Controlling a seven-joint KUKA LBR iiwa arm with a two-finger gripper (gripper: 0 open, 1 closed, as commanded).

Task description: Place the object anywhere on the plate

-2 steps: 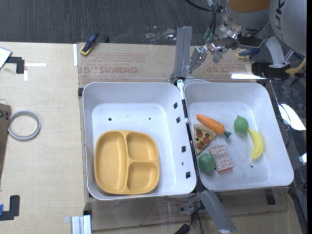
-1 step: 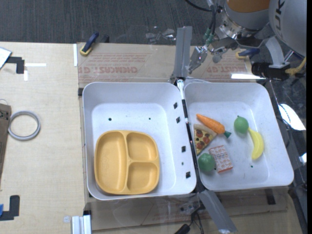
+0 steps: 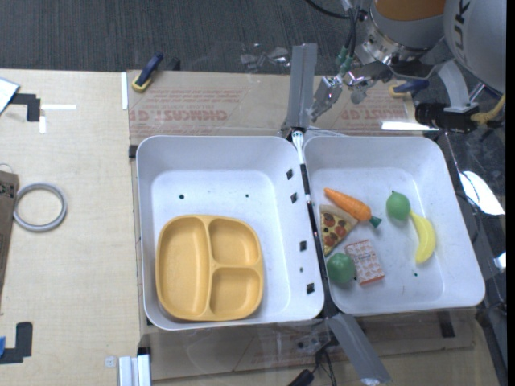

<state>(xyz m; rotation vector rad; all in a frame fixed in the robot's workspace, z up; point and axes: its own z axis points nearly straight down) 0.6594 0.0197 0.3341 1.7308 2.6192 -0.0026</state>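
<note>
A yellow plate [image 3: 211, 266] with three compartments lies in the left bin [image 3: 161, 167], toward its front left. The right bin [image 3: 451, 280] holds the loose items: an orange carrot [image 3: 348, 203], a pizza slice [image 3: 334, 227], a green round fruit [image 3: 397, 206], a yellow banana [image 3: 423, 237], a second green fruit [image 3: 341, 269] and a red and white packet [image 3: 366, 262]. My gripper [image 3: 328, 95] hangs high behind the bins, over the back wall near the divider, well clear of every item, with nothing seen in it.
A grey upright post [image 3: 302, 83] stands at the back between the bins. A roll of tape [image 3: 38, 206] lies on the wooden bench at far left. Cardboard [image 3: 217, 103] lines the rear. Cables and the arm's body crowd the top right.
</note>
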